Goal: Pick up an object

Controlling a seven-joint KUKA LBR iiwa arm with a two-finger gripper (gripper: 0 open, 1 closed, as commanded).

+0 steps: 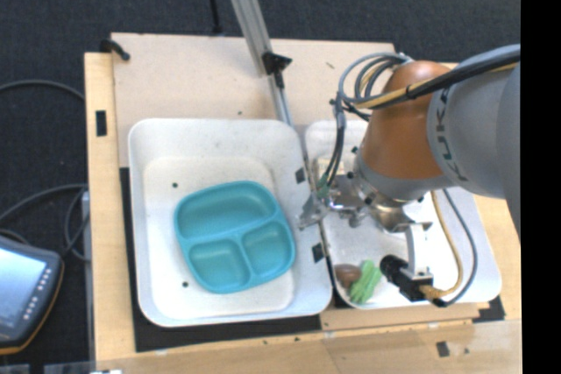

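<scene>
At the near edge of the right bin (480, 271), a green object (368, 283) is lying against a brown object (348, 274), the two touching in the bin's near left corner; either one would be serving as the thing to pick up. The green piece is looking soft and light, perhaps a plush or rubbery toy (too small to name for certain), so it will probably be giving under pressure and is best pinched across its narrow middle; the brown one is appearing rounder and firmer, likelier to be rolling away if nudged. Just beyond them the gripper (351, 210) is hanging over the bin's left side, above and apart from both objects, and its jaws are lying hidden beneath the wrist hardware, so I cannot tell how wide they are standing or whether they are gripping anything. Across the divide, a teal divided tray (233, 235) is resting in the left bin (158, 144). Farthest off, a metal rail (247, 0) is slanting away.
</scene>
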